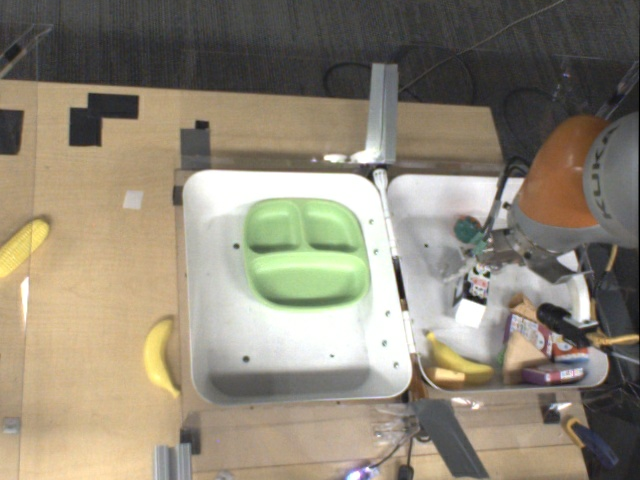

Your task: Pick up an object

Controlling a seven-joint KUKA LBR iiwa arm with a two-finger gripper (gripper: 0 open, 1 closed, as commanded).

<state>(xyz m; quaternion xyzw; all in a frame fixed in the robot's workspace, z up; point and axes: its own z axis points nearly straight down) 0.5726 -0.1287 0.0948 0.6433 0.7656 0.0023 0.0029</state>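
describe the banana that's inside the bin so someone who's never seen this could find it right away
Start at the right white bin, where the arm reaches in. Along its near edge, at the left corner, lies a yellow banana. Another banana lies on the bench, outside the left bin; this one is inside a bin.

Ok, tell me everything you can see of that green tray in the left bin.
The green tray is a light green, matte, plastic-looking dish with rounded corners. It has three compartments: two smaller ones along the far side and one wide one along the near side, all bare. It lies flat and right side up on the floor of the left bin, in the bin's middle, toward the far side, slightly turned. Nothing else touches it; the claw is over the right bin.
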